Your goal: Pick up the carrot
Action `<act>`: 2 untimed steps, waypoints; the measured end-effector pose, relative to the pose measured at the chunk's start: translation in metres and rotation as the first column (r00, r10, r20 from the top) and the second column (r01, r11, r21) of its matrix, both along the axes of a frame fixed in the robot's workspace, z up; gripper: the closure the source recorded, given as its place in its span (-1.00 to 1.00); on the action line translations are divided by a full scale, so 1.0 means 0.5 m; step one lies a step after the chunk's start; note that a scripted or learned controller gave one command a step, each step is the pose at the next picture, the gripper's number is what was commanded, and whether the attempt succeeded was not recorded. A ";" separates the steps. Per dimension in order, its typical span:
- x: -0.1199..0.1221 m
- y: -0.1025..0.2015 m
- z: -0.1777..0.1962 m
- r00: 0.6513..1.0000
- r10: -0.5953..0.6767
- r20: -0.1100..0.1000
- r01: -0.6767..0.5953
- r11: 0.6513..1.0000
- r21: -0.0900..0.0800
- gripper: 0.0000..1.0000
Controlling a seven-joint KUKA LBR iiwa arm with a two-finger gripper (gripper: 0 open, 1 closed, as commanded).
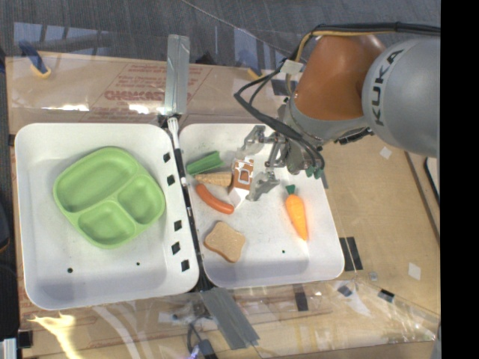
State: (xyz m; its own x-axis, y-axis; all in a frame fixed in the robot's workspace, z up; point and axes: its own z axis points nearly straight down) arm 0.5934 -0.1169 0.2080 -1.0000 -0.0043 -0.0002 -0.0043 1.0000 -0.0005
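The carrot is bright orange with a small green top; the sausage is orange-red; the slice of bread is light brown with a darker brown crust. The long vegetable is dark green; the small carton is brown and white. The divided plate is pale lime green; both bins are white, with small black marks along the edge between them. The arm is grey with black letters, and its band is dull orange; the claw is silver grey metal; the cables are black. The desk is light brown wood colour.
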 end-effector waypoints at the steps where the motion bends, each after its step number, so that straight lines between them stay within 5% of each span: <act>1: -0.075 -0.113 0.097 0.996 -0.086 0.006 0.086 0.996 -0.002 -1.00; 2: 0.023 -0.182 -0.138 0.976 -0.220 -0.009 0.220 0.976 0.001 -1.00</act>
State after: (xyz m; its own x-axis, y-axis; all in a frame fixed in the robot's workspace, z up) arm 0.6048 -0.2077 0.1391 -0.9765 0.2155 0.0090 0.2156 0.9765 0.0006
